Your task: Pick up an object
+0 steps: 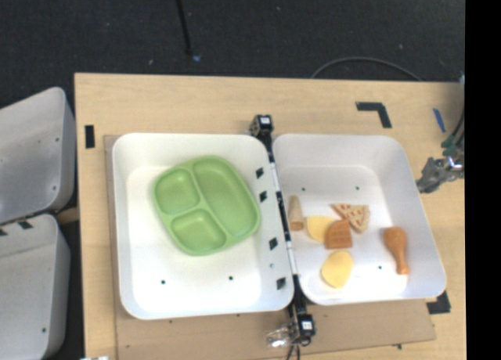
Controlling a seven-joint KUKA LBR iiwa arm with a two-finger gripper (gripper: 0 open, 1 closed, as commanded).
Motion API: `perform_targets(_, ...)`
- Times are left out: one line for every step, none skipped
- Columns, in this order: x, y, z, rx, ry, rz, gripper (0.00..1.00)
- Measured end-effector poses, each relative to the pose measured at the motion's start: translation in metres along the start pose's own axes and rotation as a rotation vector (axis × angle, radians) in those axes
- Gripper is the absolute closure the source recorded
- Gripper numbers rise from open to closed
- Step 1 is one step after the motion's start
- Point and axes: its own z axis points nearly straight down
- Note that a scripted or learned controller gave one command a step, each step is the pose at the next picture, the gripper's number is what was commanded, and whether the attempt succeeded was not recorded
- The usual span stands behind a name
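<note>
Two white bins sit side by side — the left bin (125, 288) holds one green divided plate (206, 205) with three compartments. The right bin (407, 194) holds six food pieces: one cone-shaped piece (295, 213), two yellow pieces (319, 228) (337, 270), one brown slice (339, 235), one wedge (352, 214) and one drumstick (397, 248).

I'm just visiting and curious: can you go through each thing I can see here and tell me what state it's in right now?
Green divided tray: lying flat in the left bin, its three compartments bare.
Right bin: holding a cluster of toy food pieces.
Drumstick: lying flat, apart from the others.
Yellow round piece: lying flat in the right bin.
Pizza slice: lying flat, beside the brown piece.
Gripper: at the right bin's edge, holding nothing visible.
</note>
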Motion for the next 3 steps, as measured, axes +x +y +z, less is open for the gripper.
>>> perform_targets(0.050,0.009,0.017,0.005,0.003,-0.003,1.00)
perform_targets(0.110,0.017,0.017,0.005,0.004,-0.005,1.00)
perform_targets(0.155,0.032,0.030,0.008,0.004,-0.002,1.00)
